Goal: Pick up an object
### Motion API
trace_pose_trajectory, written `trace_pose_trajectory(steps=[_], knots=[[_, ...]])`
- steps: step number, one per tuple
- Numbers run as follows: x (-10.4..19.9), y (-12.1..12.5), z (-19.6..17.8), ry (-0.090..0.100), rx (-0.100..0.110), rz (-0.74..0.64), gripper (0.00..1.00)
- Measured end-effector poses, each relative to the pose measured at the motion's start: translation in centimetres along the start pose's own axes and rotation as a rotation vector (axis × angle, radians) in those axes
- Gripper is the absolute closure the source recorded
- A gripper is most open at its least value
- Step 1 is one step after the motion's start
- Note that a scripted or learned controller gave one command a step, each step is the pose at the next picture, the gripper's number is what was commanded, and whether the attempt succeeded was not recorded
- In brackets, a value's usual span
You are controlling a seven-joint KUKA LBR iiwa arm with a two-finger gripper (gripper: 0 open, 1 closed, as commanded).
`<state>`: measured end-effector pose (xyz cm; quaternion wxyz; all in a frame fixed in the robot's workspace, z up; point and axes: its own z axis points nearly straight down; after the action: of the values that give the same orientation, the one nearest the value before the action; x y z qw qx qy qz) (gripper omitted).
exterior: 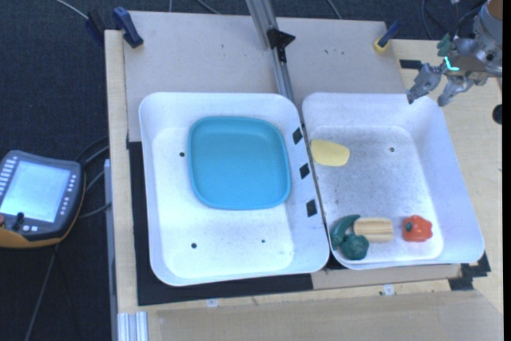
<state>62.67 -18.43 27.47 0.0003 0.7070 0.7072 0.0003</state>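
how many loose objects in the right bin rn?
4. Yellow piece at the right bin's left wall. Green vegetable, tan block and red vegetable line the near edge. None looks hidden.

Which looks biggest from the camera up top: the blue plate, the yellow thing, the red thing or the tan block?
1. Blue plate, by far.
2. Yellow thing and tan block look about alike.
3. Red thing, slightly smaller.

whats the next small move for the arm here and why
Probably bring the end effector in over the right bin and down toward the yellow piece. The end effector hangs open above the bin's far right corner, holding nothing, and that piece lies alone, apart from the three toys clustered at the near edge.
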Motion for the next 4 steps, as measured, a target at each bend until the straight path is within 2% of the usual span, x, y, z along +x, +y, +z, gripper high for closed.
trace_pose_trajectory(steps=[1, 2, 4], knots=[[0.0, 0.0, 0.0, 0.000, 0.000, 0.000, 0.00], [-0.3, -0.6, 6.1, 0.001, 0.005, 0.000, 0.00], [-0.5, -0.3, 14.6, 0.001, 0.004, 0.000, 0.00]])
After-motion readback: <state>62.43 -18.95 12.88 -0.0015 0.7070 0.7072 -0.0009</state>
